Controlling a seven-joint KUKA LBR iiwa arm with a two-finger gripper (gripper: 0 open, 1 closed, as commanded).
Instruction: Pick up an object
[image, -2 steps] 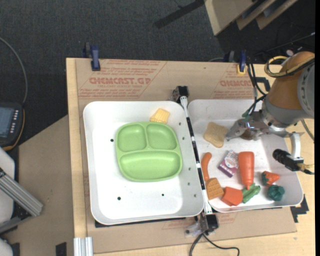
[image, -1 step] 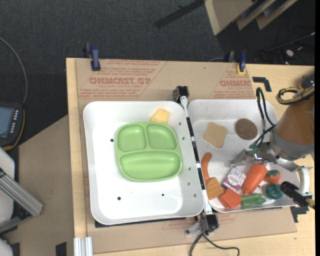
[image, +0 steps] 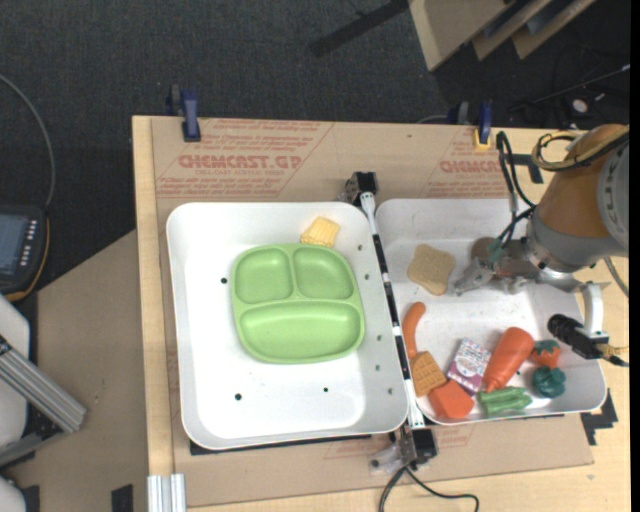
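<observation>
Toy food pile (image: 490, 375) is crowding right bin's (image: 590, 405) front; gripper (image: 478, 277) is hovering beside bread slice (image: 431, 268), grip state unclear.

Green tray (image: 297, 305): smooth matt plastic. White bins (image: 200, 380): smooth, slightly glossy plastic. Bench (image: 150, 260): printed cardboard-like sheet.

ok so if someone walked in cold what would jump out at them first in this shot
The green divided plate stands out first, sitting in the middle of the left bin, with a small yellow piece just past its far edge. Next is the bright cluster of toy food in the near part of the right bin, led by an orange carrot. The gripper hangs over that bin near a tan bread slice.
</observation>
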